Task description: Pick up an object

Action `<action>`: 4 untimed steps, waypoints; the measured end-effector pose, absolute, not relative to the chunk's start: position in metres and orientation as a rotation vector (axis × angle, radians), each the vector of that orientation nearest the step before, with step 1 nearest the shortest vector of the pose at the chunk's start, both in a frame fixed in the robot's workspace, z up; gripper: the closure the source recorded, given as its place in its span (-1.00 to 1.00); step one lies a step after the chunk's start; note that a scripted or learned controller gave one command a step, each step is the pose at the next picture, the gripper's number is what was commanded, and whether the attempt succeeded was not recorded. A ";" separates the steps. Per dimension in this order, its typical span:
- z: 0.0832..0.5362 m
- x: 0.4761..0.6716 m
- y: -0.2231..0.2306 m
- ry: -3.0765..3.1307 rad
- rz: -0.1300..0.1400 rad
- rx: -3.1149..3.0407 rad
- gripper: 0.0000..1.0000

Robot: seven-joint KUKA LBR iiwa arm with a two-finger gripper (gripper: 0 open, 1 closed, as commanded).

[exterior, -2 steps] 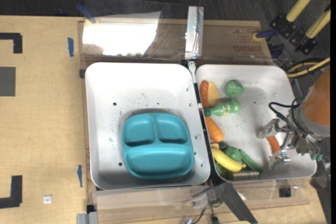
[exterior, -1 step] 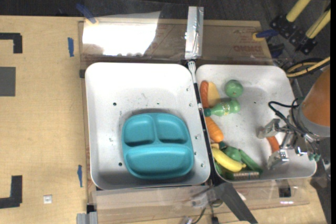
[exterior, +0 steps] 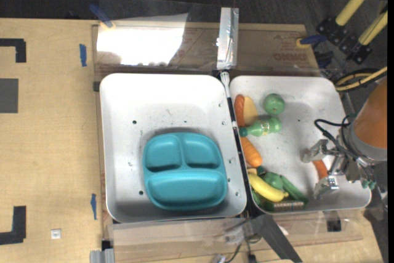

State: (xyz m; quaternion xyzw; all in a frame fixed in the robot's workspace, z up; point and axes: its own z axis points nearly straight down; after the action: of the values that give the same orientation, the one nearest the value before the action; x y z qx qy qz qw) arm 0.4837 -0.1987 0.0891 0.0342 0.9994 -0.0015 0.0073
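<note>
Left bin (exterior: 117,95) on the tabletop (exterior: 43,132): teal tray (exterior: 183,170), three compartments, lying flat toward the near wall. Right bin (exterior: 308,92): toy food lined along its left wall, from far to near: orange piece (exterior: 246,109), green ball (exterior: 274,103), green bottle (exterior: 263,127), carrot (exterior: 249,152), banana (exterior: 266,188), green pepper (exterior: 284,184). End effector (exterior: 325,170) low over the bin's right side, fingers spread apart, an orange-red item (exterior: 320,167) between them; whether it is gripped, cannot tell. Orange band of the arm (exterior: 374,123) at right edge.
</note>
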 end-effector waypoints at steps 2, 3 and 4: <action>0.089 0.483 -0.194 3.125 -0.007 0.150 -1.00; 0.089 0.484 -0.200 3.124 -0.002 0.150 -1.00; 0.089 0.484 -0.200 3.125 -0.006 0.110 -1.00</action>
State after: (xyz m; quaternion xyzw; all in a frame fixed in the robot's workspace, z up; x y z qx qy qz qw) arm 0.4840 -0.1995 0.0891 0.0353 0.9994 -0.0020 0.0072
